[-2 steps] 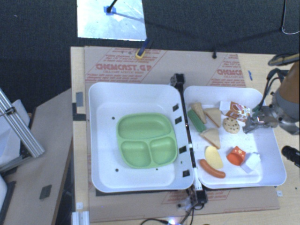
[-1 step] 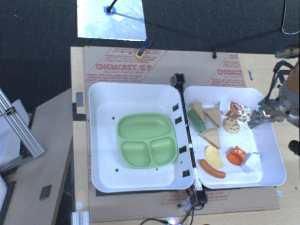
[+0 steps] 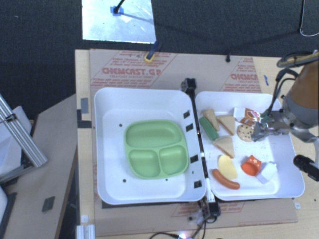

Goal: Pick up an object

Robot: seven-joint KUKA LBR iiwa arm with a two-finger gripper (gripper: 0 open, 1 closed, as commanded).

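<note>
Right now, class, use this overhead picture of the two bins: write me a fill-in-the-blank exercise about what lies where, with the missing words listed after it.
1. The divided plate in the left bin is coloured ____.
2. That plate has ____ compartments.
3. The sausage lies in the ____ bin, near its front edge.
4. The gripper hangs over the right bin, close beside the round ____.

Missing words: green; three; right; cookie
</note>
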